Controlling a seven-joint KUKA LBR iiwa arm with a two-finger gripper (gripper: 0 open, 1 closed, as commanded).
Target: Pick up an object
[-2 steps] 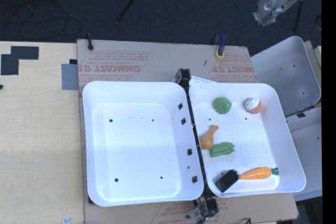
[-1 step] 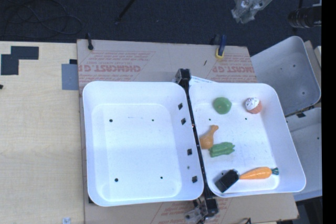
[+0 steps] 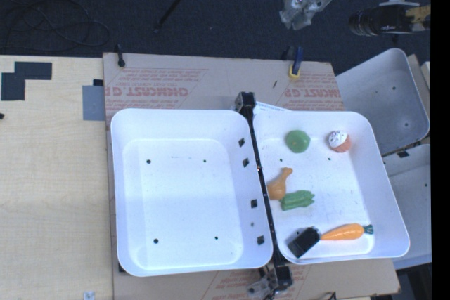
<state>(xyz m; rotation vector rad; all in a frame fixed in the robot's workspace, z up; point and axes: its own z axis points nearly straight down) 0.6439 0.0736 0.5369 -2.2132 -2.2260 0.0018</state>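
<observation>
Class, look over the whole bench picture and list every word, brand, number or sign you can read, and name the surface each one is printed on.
"GEMCHAT, C.P.": red print on the cardboard sheet behind the left bin, seen upside down; the letters are blurred, so the reading is uncertain.
The same red print on the cardboard behind the right bin, upside down, equally blurred.
More red print on the cardboard's front edge, too small to read.

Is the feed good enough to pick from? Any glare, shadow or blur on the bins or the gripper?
Camera view: lighting is even and soft; the right bin is bright but not blown out, and the carrot and green pepper read sharply. A faint grey shadow lies across the left bin. The gripper, raised over the dark floor, looks slightly blurred.
</observation>
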